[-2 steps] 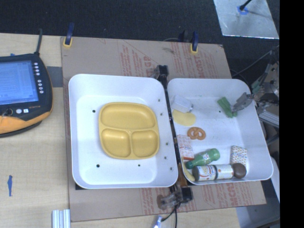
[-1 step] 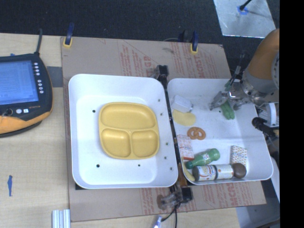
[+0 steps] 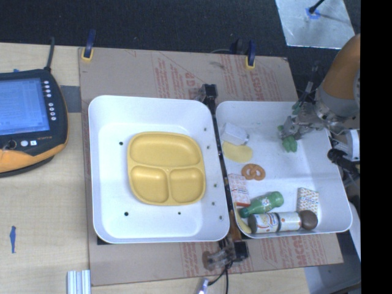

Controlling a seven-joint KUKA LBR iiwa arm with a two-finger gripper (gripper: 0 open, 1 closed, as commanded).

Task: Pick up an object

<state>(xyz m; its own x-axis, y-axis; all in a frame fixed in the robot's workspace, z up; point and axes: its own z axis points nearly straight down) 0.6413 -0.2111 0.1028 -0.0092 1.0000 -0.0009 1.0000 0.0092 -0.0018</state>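
Camera view: gripper (image 3: 293, 129) hung low at the right bin's (image 3: 318, 182) far end, directly over a small green object (image 3: 290, 143), likely for a grab. Whether it was pinching the object, cannot tell.

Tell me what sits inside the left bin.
The left bin holds one yellow tray with three compartments, lying flat at its middle. Whatever lies beneath the tray is covered and cannot be seen.

My light wooden bench (image 3: 43, 225) carries a brown cardboard sheet (image 3: 153, 72), two shallow white bins (image 3: 104, 182) and an orange-edged tablet (image 3: 27, 118).
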